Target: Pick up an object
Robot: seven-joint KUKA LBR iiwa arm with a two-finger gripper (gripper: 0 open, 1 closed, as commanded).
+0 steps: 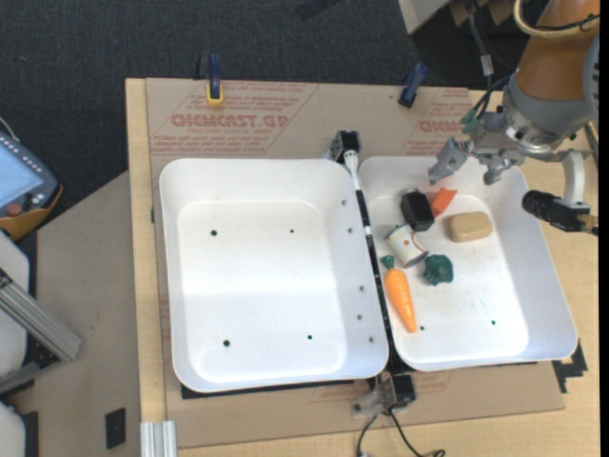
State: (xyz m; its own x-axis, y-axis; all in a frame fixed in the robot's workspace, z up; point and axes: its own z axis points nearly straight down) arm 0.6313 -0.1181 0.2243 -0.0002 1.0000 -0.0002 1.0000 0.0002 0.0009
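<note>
- A long orange carrot-shaped toy [401, 299] is lying in the right-hand shallow white bin [533, 303], close against that bin's left wall, its thin end pointing toward the bin's front edge.
- A dark green lumpy toy [439, 269] is sitting just beside the carrot toy's thick end, further from the left wall.
- A small white cylinder [405, 244] is lying just behind the carrot toy, and a black block [417, 208] is resting behind that.
- A small orange-red wedge [442, 199] is showing beside the black block, with a tan rounded block [469, 226] next to it, all in the right-hand bin.
- The two-finger gripper [472, 164] is hanging over the back of the right-hand bin with its fingers spread apart, nothing between them.
- The left-hand shallow white bin [181, 255] is sitting against the right-hand bin's left wall.
</note>
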